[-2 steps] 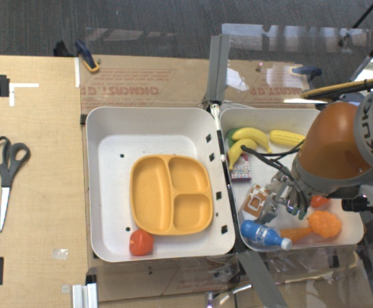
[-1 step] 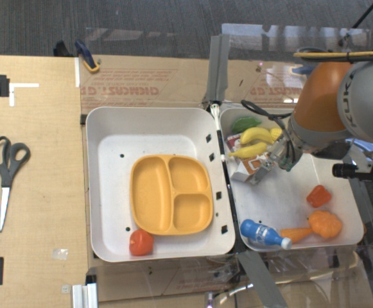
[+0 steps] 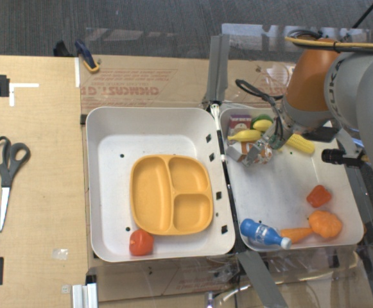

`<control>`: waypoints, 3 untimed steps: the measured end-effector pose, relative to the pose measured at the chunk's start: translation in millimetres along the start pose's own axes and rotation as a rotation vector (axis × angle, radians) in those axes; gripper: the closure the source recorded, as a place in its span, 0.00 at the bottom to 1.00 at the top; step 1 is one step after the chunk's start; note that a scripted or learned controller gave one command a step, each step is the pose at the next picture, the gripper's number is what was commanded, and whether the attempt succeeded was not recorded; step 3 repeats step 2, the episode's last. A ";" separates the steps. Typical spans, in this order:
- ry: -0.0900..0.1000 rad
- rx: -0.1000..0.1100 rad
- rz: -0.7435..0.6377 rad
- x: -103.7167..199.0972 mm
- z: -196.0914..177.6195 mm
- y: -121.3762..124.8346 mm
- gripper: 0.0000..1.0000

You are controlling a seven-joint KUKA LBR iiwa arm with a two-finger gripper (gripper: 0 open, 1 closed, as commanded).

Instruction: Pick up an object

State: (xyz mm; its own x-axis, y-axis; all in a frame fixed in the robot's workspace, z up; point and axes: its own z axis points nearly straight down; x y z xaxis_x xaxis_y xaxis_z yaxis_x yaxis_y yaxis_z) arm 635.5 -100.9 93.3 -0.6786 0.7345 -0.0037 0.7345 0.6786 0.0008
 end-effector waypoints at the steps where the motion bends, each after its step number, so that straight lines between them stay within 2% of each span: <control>1: -0.004 0.000 -0.004 -0.3 -10.0 1.1 1.00; 2: 0.001 0.002 0.215 48.6 -171.5 58.7 1.00; 3: 0.001 0.002 0.215 48.6 -171.5 58.7 1.00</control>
